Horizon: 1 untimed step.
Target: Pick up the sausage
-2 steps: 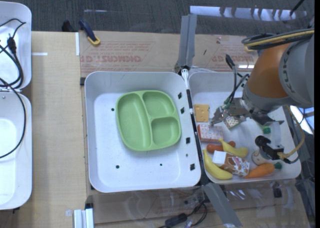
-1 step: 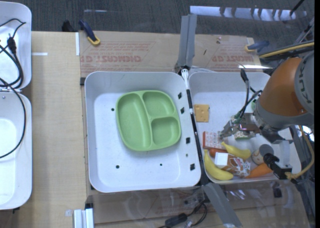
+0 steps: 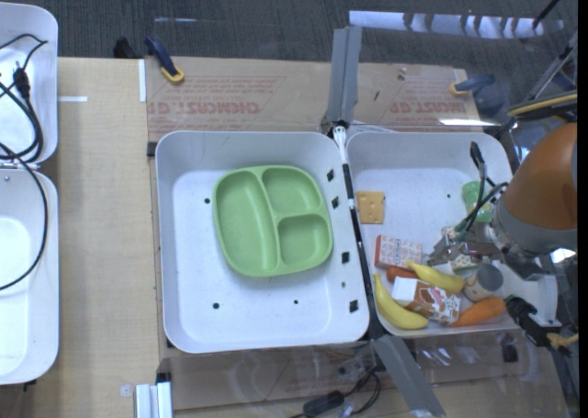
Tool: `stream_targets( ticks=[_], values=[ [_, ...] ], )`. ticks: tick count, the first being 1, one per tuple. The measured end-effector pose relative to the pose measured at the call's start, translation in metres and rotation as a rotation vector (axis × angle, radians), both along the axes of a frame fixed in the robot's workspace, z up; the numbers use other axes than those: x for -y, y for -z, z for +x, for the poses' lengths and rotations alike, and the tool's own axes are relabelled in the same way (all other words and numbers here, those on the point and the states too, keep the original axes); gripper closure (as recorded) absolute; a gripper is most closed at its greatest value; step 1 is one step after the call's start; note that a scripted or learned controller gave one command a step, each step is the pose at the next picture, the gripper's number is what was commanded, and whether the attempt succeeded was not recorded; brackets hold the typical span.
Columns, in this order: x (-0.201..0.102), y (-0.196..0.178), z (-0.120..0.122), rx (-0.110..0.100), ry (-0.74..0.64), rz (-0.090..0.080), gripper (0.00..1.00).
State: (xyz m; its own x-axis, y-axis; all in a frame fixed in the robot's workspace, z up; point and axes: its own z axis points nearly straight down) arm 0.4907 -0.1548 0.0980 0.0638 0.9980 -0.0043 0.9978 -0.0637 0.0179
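Note:
A short reddish-orange piece that looks like the sausage [image 3: 399, 272] lies in the right bin [image 3: 413, 163]. It is wedged between a pink-and-white packet [image 3: 397, 250] and a small yellow banana [image 3: 438, 276], and is partly hidden by them. My gripper [image 3: 457, 249] hangs low over the right side of the food pile, right of the sausage and just above the small banana's far end. Nothing shows held in it. The arm's orange band [image 3: 551, 188] and grey wrist cover the bin's right side.
A larger banana [image 3: 399, 307], a brown-and-white packet [image 3: 435, 300], a carrot [image 3: 479, 312], a square cracker [image 3: 370, 207] and a green item [image 3: 472, 194] share the right bin. The left bin [image 3: 184, 251] holds a green divided plate [image 3: 273, 220].

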Motion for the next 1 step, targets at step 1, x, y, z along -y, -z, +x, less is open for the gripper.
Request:
stream_targets(
  ticks=[1],
  values=[
    [-0.0019,-0.0287,-0.0085,-0.010,0.367,0.006,0.00]
  ],
)
